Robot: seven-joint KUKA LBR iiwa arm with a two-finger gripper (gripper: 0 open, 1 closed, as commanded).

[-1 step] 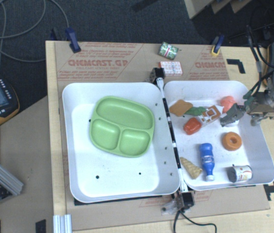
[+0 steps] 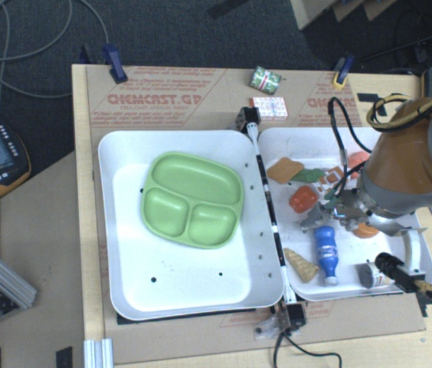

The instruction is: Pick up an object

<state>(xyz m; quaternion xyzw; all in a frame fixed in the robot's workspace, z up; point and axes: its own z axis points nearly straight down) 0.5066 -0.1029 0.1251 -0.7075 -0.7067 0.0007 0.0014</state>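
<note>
i see a glossy green three-part plate in the left bin; right bin holds a blue bottle, tool above; grip unclear.

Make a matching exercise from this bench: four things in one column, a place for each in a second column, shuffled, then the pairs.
Things:
1. green divided plate
2. blue bottle
3. green can
4. cone-shaped piece

Places:
A. on the board behind the bins
B. left bin
C. right bin, near its front left corner
D. right bin, just below the gripper

Pairs: 1-B, 2-D, 3-A, 4-C
</note>
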